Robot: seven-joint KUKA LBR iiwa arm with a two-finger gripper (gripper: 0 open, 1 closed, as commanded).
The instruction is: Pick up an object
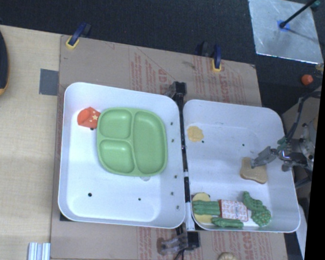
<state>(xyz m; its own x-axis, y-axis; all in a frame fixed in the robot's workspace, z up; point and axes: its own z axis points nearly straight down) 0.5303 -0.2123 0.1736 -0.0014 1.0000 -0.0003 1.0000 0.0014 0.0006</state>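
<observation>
Camera view: gripper (261,160) poised just above tan biscuit-shaped toy (254,174) in right bin (233,114), approach step, jaw state unclear; next, straight descent and close

A pale green divided plate (132,141), red toy (88,117) and tan biscuit (254,173) in white bins (74,204).

Faint red print on cardboard sheet (157,74) under bins, illegible. Red-and-white label on packet (234,209), lower right of frame, too small to read. No legible text.
</observation>
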